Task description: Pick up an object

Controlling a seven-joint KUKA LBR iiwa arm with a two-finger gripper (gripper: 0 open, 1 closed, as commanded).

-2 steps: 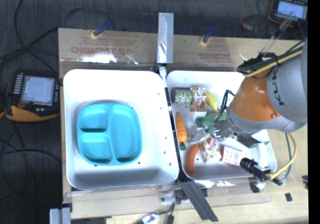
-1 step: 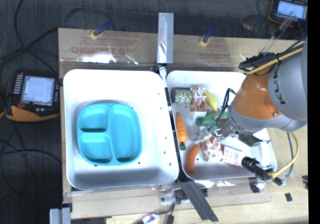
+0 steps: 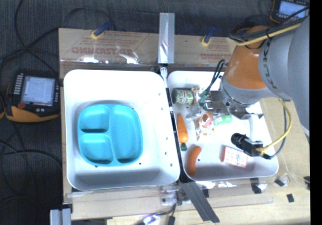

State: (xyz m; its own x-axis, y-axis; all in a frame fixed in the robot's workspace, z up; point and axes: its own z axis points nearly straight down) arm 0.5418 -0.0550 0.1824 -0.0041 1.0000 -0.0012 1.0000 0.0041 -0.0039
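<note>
I see the carrot lying in the right bin along its left wall, long axis toward me and away. The gripper hovers near the can.

Tray in left bin.
</note>
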